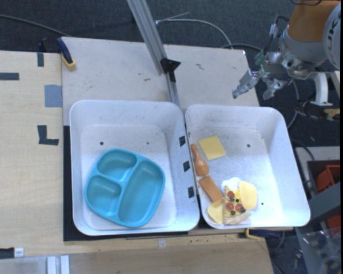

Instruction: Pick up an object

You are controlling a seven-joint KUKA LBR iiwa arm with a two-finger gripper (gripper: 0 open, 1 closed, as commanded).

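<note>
So from the overhead camera view, the gripper (pixel 256 88) is hanging up off the far right corner of the right bin (pixel 277 153), above the bench rather than over any of the food, and its two fingers look spread apart with nothing between them, so it's released and carrying nothing. What worries me for a pick: everything grabbable is bunched along the left wall of that bin. The orange carrot-looking piece (pixel 200 161) and the brown sausage-like stick (pixel 211 189) lie right beside the wall, nearly end to end, so I'd guess a finger coming down there could hit the bin wall or push one piece into the other instead of closing round it. The pizza slice toy (pixel 236 204) rests on a heap of yellow and white pieces (pixel 247 193) near the front rim, all touching, so a grab there could easily lift two things or just shove the heap about. The flat yellow cheese square (pixel 211 148) sits a bit apart, which is nice, but it lies so flat on the floor that the fingers may just slide over it. As for the other container, the left bin (pixel 86 119) holds a blue divided plate (pixel 124 187) with three compartments, nothing in them as far as I can see.
</note>
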